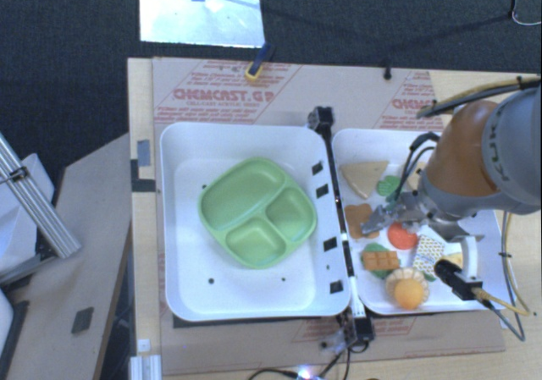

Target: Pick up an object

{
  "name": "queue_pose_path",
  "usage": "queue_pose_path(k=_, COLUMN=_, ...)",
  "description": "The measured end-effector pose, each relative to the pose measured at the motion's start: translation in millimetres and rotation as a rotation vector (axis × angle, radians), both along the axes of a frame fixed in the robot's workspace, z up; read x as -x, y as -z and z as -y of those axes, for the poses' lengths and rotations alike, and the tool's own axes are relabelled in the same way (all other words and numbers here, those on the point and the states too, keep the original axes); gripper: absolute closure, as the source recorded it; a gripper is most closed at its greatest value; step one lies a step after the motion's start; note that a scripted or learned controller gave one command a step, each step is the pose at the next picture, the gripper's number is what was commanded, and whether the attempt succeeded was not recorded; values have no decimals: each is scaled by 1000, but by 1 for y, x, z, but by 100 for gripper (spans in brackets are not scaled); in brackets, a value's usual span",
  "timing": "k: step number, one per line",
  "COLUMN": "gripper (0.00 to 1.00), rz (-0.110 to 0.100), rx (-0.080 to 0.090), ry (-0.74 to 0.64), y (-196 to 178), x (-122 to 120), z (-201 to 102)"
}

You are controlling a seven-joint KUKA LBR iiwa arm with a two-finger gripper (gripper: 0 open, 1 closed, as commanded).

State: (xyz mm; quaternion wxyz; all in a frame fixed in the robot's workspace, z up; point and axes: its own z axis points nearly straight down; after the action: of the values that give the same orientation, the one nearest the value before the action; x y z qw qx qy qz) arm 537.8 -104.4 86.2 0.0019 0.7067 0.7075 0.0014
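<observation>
the grey two-finger gripper (378,219) hangs low over the right white bin (364,140), beside a brown waffle-like toy (357,217) and a red round piece (402,237); its grip cannot be told.

Legible print appears on one item only: the protective sheet (339,86) covering the bench top beneath the two white bins. It carries red lettering reading "CHEMCAST GP", seen clearly at the upper left, above the left bin (174,201). The same red print repeats at the upper right, above the right bin (356,140), but is partly cut off there and cannot be read in full. Smaller red lines below the brand name are too fine to read.
</observation>
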Motion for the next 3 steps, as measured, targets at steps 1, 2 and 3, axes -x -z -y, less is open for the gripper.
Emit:
queue_pose_path(k=1, gripper=100, rz=9, rx=3, ry=0, y=-14, x=-3, z=1)
queue_pose_path(k=2, gripper=100, rz=1, rx=1, ry=-2, y=-59, x=-9, z=6)
queue_pose_path(k=3, gripper=100, rz=4, rx=1, ry=-3, y=-124, x=-11, z=9)
